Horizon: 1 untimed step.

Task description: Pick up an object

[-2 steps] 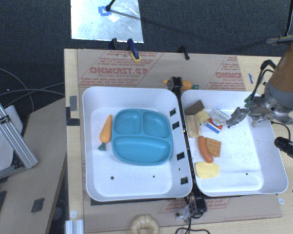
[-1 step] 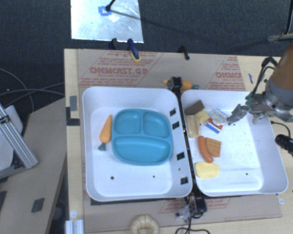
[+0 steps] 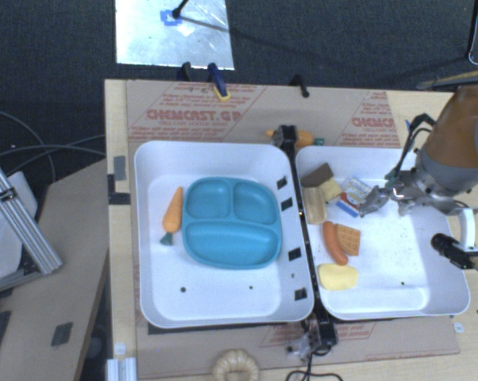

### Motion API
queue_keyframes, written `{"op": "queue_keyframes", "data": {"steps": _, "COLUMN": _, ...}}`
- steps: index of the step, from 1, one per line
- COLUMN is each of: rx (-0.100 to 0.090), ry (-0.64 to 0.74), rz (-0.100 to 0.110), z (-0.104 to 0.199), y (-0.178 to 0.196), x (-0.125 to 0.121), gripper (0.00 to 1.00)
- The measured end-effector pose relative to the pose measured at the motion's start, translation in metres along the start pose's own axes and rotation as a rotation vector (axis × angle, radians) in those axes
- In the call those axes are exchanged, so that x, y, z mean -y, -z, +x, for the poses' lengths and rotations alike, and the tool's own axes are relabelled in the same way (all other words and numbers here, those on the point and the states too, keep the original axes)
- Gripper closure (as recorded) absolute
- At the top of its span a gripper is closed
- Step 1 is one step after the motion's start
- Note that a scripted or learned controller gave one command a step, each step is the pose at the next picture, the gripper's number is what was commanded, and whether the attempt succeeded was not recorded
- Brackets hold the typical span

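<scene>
The right bin (image 3: 398,306) holds several toy foods. A brown block (image 3: 317,174), a pale yellow wedge (image 3: 330,190) and a cream slab (image 3: 314,207) lie near its far left corner. An orange-red sausage (image 3: 334,243) lies beside a waffle (image 3: 349,237), and a yellow lump (image 3: 337,276) sits nearer the front. My gripper (image 3: 371,203) reaches in from the right, low over the bin. It is just right of a crinkled blue, red and white packet (image 3: 350,196). Whether it touches the packet is unclear.
The left bin (image 3: 166,292) holds a blue divided plate (image 3: 229,222) and a carrot (image 3: 172,211) to its left. Black clips (image 3: 294,254) line the wall between the bins. A black fitting with cable (image 3: 455,252) hangs over the right bin's right side.
</scene>
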<state>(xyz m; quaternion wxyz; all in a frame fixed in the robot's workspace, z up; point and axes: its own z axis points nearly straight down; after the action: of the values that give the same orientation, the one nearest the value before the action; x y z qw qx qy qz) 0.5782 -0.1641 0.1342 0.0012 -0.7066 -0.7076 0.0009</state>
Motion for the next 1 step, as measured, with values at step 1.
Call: {"op": "queue_keyframes", "data": {"steps": 1, "rx": -0.001, "ry": 0.0, "rz": 0.0, "z": 0.0007, "y": -0.0525, "x": 0.0003, "gripper": 0.0}}
